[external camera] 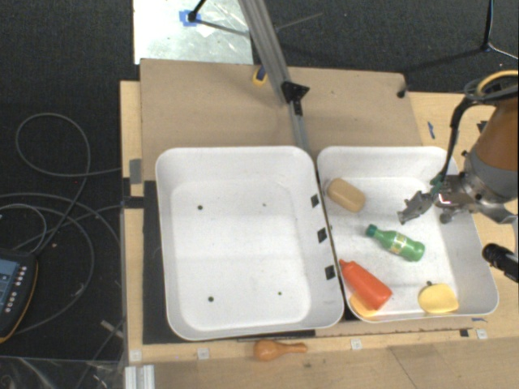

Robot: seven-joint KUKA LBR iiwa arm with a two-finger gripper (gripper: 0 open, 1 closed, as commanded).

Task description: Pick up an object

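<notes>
Right of frame, over the right bin [486, 294]: gripper [415, 207], finger state indiscernible, above green bottle [396, 243]; advise descending centred across its body, clear of tan block [345, 194].

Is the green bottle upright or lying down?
Lying down. The green bottle rests on its side on the right bin floor, cap toward the left bin.

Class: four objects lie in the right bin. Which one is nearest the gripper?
The green bottle, lying just below-left of the gripper; the tan block, orange bottle and yellow piece lie farther off.
</notes>
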